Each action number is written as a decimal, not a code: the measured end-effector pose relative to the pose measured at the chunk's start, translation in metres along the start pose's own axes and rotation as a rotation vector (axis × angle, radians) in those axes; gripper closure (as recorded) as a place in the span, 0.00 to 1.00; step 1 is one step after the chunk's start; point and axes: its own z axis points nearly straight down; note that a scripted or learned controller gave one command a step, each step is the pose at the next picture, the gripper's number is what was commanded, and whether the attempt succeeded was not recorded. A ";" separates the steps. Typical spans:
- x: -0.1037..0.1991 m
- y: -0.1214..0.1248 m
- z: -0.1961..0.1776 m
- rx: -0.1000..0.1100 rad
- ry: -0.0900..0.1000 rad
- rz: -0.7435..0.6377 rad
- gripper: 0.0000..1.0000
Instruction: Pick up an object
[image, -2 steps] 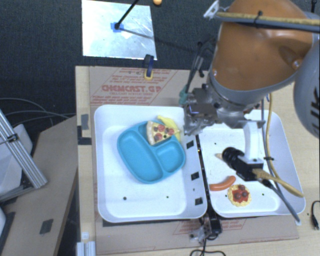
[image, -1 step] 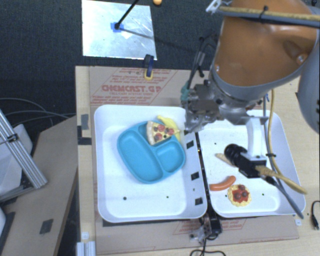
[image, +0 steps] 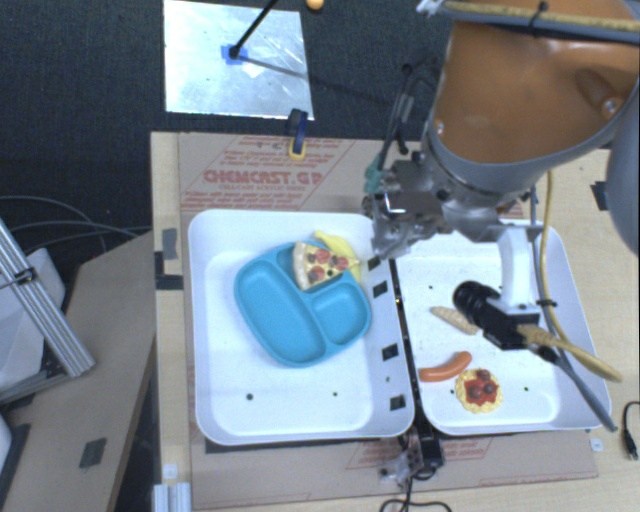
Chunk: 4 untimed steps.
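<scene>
My gripper (image: 386, 240) hangs over the divider between the two bins, close to the far end, under the big orange wrist band. Just to its left, a pizza slice (image: 318, 264) lies on the blue divided plate (image: 290, 320) in the left bin, with a yellow banana-like piece (image: 341, 246) at the plate's far edge. In the right bin lie a red sausage (image: 444, 367), a small round pizza (image: 479, 389), a tan cracker stick (image: 454, 319), a black and white handled tool (image: 497, 305) and a wooden spoon (image: 572, 352).
The left bin (image: 215, 400) and right bin (image: 560, 410) sit side by side on a cardboard sheet. A shiny metal plate (image: 235, 60) lies beyond the bins. A metal frame (image: 40, 310) stands at the far left.
</scene>
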 end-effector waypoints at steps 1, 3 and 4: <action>-0.015 0.021 0.011 0.009 -0.003 0.014 1.00; -0.002 -0.004 0.013 0.012 -0.003 0.012 1.00; 0.057 -0.002 0.014 0.009 -0.001 0.003 1.00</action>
